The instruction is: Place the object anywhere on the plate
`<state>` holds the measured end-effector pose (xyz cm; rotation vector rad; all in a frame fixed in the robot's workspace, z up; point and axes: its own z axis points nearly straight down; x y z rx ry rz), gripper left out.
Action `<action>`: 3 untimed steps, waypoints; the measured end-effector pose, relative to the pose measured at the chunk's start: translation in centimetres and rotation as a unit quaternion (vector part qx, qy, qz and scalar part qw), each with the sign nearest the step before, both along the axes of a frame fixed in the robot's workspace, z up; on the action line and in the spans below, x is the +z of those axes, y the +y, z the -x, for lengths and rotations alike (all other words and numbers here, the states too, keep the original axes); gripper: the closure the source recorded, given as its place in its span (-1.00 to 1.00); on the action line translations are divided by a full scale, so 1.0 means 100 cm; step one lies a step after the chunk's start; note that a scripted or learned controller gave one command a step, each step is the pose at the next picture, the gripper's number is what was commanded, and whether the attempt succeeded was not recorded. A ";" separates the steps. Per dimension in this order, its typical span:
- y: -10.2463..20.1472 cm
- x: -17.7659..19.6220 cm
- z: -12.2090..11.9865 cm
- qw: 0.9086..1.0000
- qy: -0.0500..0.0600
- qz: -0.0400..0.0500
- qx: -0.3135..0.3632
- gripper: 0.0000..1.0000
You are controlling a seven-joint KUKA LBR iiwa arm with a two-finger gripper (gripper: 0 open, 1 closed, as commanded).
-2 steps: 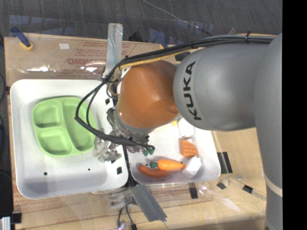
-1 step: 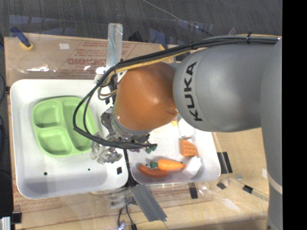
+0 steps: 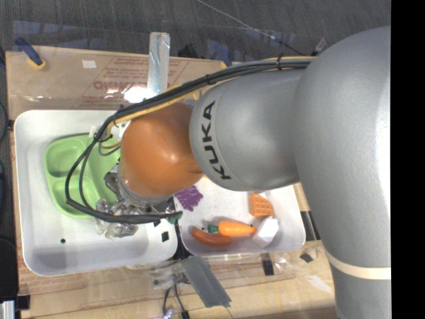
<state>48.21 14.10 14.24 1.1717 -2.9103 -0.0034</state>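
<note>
A green plate with divided sections lies in the left bin, its right side hidden by the arm. My gripper hangs over the left bin just right of and below the plate, under the orange wrist band. In the right bin lie a toy carrot, a red piece beneath it, a purple grape cluster, an orange waffle piece and a white block.
The big grey arm covers most of the right bin and the middle of the view. A clear upright post stands behind the bins. Brown cardboard lies at the back.
</note>
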 end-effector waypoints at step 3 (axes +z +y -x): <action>0.061 -0.050 -0.105 0.974 -0.002 -0.001 0.225 -1.00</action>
